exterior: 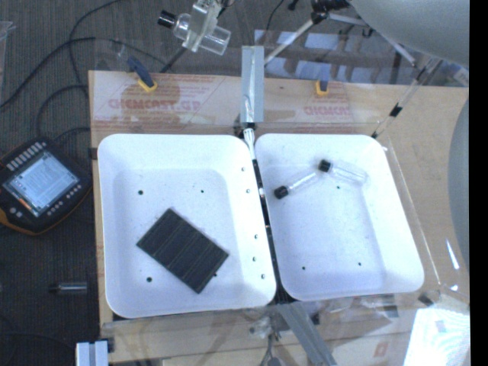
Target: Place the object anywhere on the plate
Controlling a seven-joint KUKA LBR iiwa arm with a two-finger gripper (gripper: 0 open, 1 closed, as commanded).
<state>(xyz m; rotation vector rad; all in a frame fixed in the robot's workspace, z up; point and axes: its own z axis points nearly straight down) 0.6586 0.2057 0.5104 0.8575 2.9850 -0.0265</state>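
Tubes (316, 175), seemingly two, in right bin (396, 265); arm (415, 10) overhead, tool state unclear; plate (183, 250) left.

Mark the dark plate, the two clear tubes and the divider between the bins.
dark plate (183, 250): camera view, middle of its ribbed top, left bin.
clear tubes (303, 181): camera view, body of the left tube, right bin; second tube adjoins it at the upper black cap.
divider (260, 204): camera view, seam where both bin rims meet.
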